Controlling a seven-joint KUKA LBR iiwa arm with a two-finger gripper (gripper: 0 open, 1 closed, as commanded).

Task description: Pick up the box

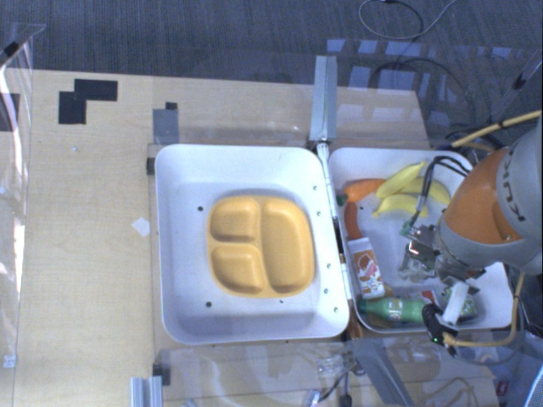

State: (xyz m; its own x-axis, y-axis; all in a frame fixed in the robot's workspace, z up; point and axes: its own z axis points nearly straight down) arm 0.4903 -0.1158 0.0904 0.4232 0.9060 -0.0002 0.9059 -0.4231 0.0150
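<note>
Light wood bench (85, 244), dark grey carpet floor (212, 15), black cable (390, 11) on floor

My arm (488, 206) reaches down into the right bin (386, 164), near the box (366, 270), bananas (411, 189) and green bottle (394, 310); a yellow tray (259, 244) occupies the left bin (182, 253).

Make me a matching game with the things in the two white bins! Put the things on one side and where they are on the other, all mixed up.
Things:
1. yellow divided tray
2. bananas
3. green bottle
4. box

Places:
A. lying along the near edge of the right bin
B. at the far end of the right bin
C. in the middle of the left bin
D. by the right bin's left wall, just above the bottle

Pairs: 1-C, 2-B, 3-A, 4-D
</note>
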